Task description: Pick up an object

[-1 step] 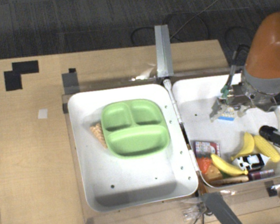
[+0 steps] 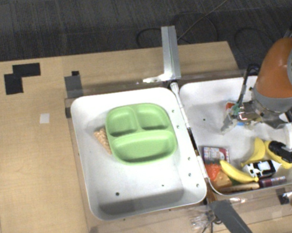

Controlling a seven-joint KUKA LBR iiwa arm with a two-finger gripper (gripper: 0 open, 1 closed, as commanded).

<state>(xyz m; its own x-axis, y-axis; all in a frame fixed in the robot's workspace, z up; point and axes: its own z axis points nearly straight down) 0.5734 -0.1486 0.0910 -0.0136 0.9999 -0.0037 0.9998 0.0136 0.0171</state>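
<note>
You have two shallow white bins side by side on a pale wood bench, both smooth plastic with rounded corners. The left bin [image 2: 99, 201] holds a green tray [image 2: 139, 132], a rounded square of matte plastic with three moulded compartments, two small ones toward 12 o'clock and one wide one toward 6. At the tray's 9 o'clock edge a tan, grainy, flat piece [image 2: 102, 140] pokes out from under it.

The right bin [image 2: 209, 101] carries its clutter at the 6 o'clock end. A curved yellow banana [image 2: 237, 172] lies across the floor there, and a second yellow banana-shaped piece [image 2: 259, 149] stands just beside it toward 1 o'clock. At the first banana's 10 o'clock sits a small flat packet [image 2: 215, 154] with a dark red printed face, and below that a bumpy orange-red object [image 2: 215, 172] touches the bin's wall. A black-and-white boxy item [image 2: 261, 167] and a thin dark red stick [image 2: 273, 180] lie near the 5 o'clock corner.

The gripper [image 2: 234, 118] hangs over the bare middle of the right bin, at 12 o'clock from the bananas and apart from them, on a grey metal wrist below the glossy orange band. You cannot tell from here how its tips are set, and no object is seen in them.
</note>
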